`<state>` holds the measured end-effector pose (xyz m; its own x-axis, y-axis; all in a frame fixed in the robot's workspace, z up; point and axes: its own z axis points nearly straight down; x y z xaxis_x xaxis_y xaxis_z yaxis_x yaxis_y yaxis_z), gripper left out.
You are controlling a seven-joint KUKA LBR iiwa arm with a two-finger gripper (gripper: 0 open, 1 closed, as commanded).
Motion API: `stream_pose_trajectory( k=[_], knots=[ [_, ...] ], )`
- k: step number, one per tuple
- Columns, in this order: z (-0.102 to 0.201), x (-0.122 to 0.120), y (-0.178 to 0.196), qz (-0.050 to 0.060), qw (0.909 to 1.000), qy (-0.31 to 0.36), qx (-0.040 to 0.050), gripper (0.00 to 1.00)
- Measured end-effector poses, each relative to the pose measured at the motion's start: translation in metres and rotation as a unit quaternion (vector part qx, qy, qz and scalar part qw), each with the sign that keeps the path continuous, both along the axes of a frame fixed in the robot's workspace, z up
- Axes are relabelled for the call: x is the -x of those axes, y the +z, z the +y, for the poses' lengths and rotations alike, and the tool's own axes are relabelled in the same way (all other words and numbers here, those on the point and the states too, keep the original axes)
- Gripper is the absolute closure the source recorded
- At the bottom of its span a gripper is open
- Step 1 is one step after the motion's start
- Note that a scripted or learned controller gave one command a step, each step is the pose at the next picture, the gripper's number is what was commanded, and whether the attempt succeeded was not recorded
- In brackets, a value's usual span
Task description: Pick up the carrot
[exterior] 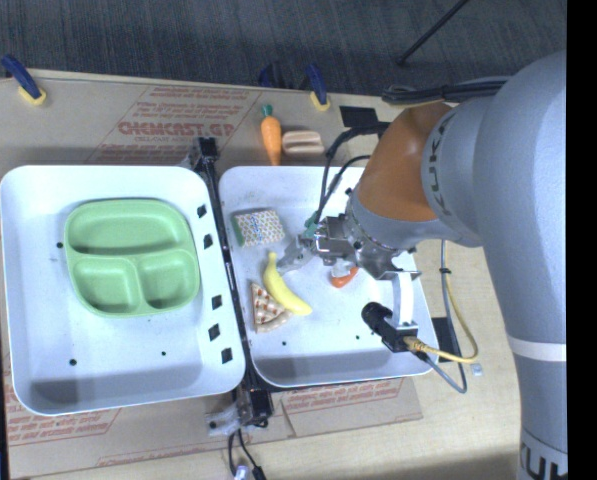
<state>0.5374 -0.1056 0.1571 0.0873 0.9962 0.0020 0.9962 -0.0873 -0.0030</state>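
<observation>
A pale wooden bench [458, 408] covered with brown printed cardboard [168, 118] stands against a dark ribbed floor, with blue clamps [23, 80] at the far edge. The large grey arm [508, 168], smooth and rounded with a glossy orange band [403, 168] above the wrist, reaches in from the right over the right bin. Two shallow white plastic bins sit side by side, joined along a black clipped seam: the left bin [28, 298] holds a light green divided tray [131, 255] with three rounded compartments, and the right bin [328, 363] holds several small items. The metal gripper [323, 246] hangs low over the middle of the right bin; whether its fingers are apart or together cannot be told from this angle. Just left of it lies a curved yellow banana [283, 286], beside a triangular, crust-coloured pizza slice [267, 308], and farther back a speckled square packet [258, 227]. A small orange-red object [342, 278] peeks out beneath the gripper; what it is cannot be told. The carrot [270, 136] lies outside the bins, on the cardboard just behind the right bin's far rim: a short, smooth, bright orange cone with a green top pointing away, next to a tan, rounded block [302, 144].
</observation>
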Motion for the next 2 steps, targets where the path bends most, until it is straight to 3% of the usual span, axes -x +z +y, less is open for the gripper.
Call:
stream_pose_trajectory(
  k=[1, 2],
  knots=[
    [-0.069, -0.031, 0.015, 0.0, 1.0, -0.008, 0.0008, 0.0],
    [-0.087, 0.033, -0.066, 0.001, 0.9903, -0.139, 0.0003, 0.0]
  ],
)
